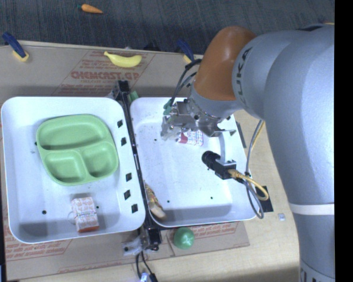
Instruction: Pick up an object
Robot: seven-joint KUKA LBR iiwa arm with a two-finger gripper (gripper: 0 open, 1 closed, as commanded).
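Note:
My gripper (177,127) reaches down into the upper part of the right bin (182,192), under the orange band of the arm. A small white and red object (192,137) lies right beside the gripper's tips, partly hidden by them. I cannot make out whether it sits between them. A tan object (153,203) rests at the right bin's lower left corner. In the left bin (12,157) lie a green divided tray (77,148) and a small red and white carton (84,213).
A yellow banana (123,58) lies on the cardboard behind the bins. A green ball (183,237) sits in front of the right bin. An orange carrot-like piece (92,8) is on the floor beyond. A black cable and connector (219,164) hang over the right bin.

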